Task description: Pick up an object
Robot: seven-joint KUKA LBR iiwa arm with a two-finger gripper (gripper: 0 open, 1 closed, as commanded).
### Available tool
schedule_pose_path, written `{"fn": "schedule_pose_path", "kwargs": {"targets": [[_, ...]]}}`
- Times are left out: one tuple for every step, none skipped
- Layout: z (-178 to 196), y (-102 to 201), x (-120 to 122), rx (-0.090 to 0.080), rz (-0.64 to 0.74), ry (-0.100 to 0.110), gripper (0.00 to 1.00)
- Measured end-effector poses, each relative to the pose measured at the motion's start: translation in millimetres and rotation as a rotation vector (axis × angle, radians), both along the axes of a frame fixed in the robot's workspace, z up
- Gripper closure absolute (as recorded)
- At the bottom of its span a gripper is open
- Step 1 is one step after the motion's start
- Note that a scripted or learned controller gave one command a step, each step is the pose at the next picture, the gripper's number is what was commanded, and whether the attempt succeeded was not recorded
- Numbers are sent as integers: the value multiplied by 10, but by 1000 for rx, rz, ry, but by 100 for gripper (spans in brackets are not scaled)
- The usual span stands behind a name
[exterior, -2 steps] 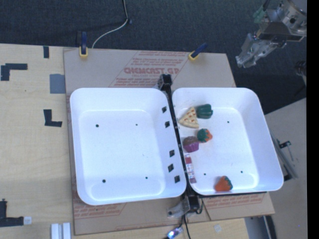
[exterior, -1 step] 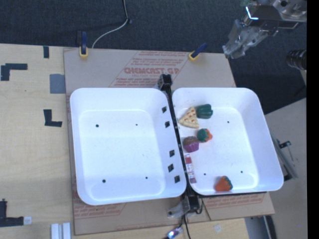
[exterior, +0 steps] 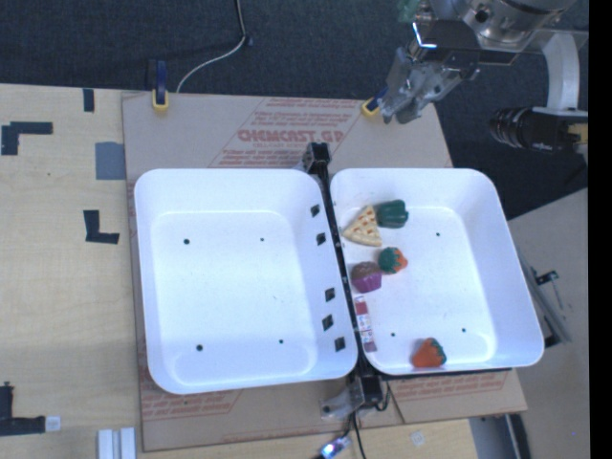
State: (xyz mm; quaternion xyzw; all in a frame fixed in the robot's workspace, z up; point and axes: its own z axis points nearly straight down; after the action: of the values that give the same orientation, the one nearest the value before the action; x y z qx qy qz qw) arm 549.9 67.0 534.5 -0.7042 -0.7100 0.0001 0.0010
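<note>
Pale wooden counter (exterior: 57, 275) carries two shallow white bins; the right bin (exterior: 478, 256) holds small toy foods that look light, hard and slippery, clustered by its left wall. An orange plastic pepper (exterior: 428, 354) sits apart near the front, likely easiest to pinch across its body. Whether the gripper (exterior: 406, 98), above the bins' far edge, is open I cannot tell.

Bench: I see two bins side by side on a board (exterior: 287, 132), the left bin (exterior: 153, 285) and right bin (exterior: 497, 256) meeting at a middle seam.
Right bin, far side: a pizza slice (exterior: 362, 227) lies against the seam, with a pepper (exterior: 391, 214) touching it on the right.
Right bin, middle: a strawberry (exterior: 391, 260) sits just beside a plum (exterior: 365, 276), which is nearer the seam.
Right bin, near side: a small packet (exterior: 362, 314) lies along the seam; a tomato (exterior: 428, 354) rests toward the near wall, well apart from the others.
Arm: my gripper (exterior: 406, 98) hangs beyond the right bin's far edge, over the board.
Behind the board: a cable (exterior: 234, 17) trails to a clamp (exterior: 160, 92) at the far left corner.
</note>
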Motion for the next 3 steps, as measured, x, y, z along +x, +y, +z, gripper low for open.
{"fn": "schedule_pose_path", "kwargs": {"targets": [[-2,731,-143,0,2,0,100],[-2,1377,-434,0,1,1,100],[-3,1684,-596,-2,-2,1,100]]}}
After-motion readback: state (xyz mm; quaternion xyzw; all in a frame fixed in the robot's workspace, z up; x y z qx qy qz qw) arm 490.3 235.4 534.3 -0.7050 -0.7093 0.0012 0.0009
